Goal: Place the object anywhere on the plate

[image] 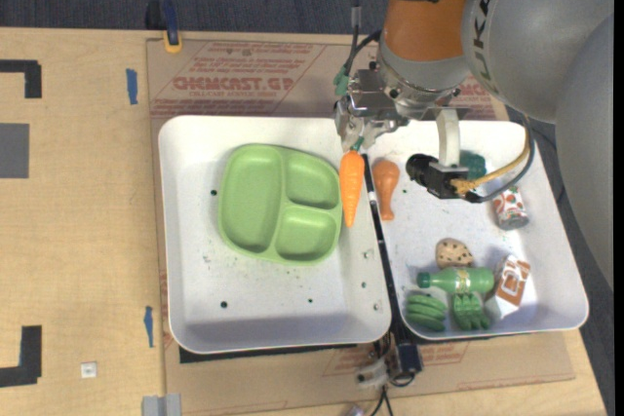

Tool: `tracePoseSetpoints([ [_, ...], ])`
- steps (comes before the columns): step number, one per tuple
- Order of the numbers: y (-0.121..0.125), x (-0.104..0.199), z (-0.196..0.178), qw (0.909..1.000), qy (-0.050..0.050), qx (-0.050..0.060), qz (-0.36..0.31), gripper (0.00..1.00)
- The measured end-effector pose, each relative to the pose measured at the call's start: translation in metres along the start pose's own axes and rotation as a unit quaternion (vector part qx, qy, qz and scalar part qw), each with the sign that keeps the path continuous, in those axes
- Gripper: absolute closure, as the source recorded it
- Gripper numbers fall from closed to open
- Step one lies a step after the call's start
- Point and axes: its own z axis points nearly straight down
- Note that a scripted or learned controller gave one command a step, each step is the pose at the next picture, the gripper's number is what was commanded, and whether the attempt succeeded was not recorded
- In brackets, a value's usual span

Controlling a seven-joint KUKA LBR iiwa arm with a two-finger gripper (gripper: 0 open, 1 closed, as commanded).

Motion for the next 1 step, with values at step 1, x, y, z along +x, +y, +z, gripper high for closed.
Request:
tracePoseSetpoints([
  [1,-0.0001,-0.0003,0.0001,1.0,0.0,0.0,0.0,0.0],
])
